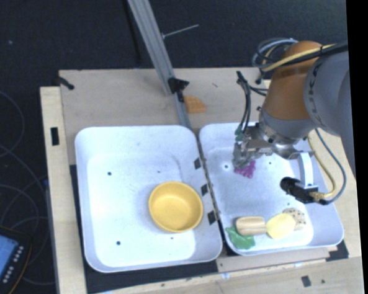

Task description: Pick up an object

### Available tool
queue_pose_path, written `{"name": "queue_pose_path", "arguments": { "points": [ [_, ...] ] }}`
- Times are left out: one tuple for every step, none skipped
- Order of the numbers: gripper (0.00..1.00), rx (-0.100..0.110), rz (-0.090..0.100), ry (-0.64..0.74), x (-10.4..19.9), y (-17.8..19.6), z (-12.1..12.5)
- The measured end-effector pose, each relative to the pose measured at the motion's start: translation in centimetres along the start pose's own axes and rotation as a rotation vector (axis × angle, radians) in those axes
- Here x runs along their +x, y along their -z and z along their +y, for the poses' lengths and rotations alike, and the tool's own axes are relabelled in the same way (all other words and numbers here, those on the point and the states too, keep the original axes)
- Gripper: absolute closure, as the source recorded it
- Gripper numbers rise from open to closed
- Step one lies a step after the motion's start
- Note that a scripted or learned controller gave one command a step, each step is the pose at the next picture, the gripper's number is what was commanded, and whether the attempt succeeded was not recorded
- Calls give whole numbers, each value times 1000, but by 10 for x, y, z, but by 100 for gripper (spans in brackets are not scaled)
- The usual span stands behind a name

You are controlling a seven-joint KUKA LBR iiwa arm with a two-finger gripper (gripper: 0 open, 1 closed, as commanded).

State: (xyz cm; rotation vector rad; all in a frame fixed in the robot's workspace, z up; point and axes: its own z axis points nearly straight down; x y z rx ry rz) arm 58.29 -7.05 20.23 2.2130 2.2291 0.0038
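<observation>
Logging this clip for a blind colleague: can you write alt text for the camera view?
The gripper is low in the right bin, just above a small purple object. A tan block, a yellow object and a green piece lie along that bin's near edge. The left bin holds a yellow bowl.

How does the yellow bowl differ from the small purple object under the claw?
The yellow bowl lies in the left bin; the purple object lies in the right bin. The bowl is far larger, round and open-topped; the purple object is small and irregular. The claw is right above the purple object, away from the bowl.
</observation>
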Motion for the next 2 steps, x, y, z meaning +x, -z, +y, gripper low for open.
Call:
{"name": "queue_pose_path", "arguments": {
  "points": [
    [100,-1,1,1,55,18,14],
    [100,1,0,1,109,15,30]
  ]
}}
